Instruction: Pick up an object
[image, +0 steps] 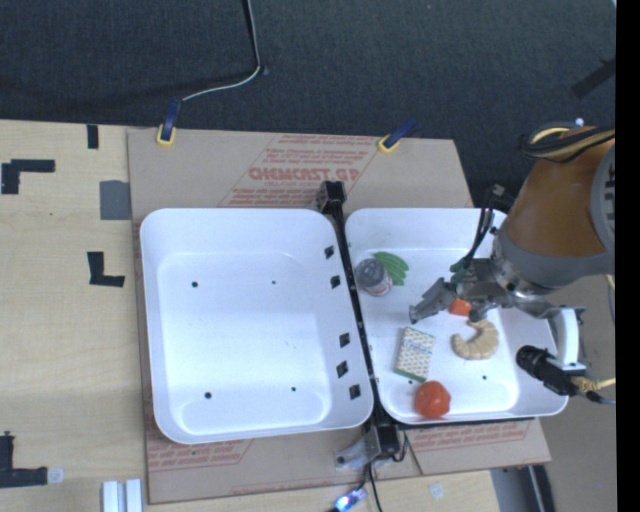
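you see the gripper (447, 300) low in the right bin (440, 225), fingers spread, holding nothing; the orange piece (459, 308) lies just right of its fingertips.

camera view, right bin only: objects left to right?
Small jar, patterned packet, red tomato, croissant. Green leafy piece and the orange item by the gripper skipped: overlapping, order unclear.

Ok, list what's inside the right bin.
In the right bin: a red tomato, patterned packet, croissant, grey can, green piece. The gripper covers part of something orange.
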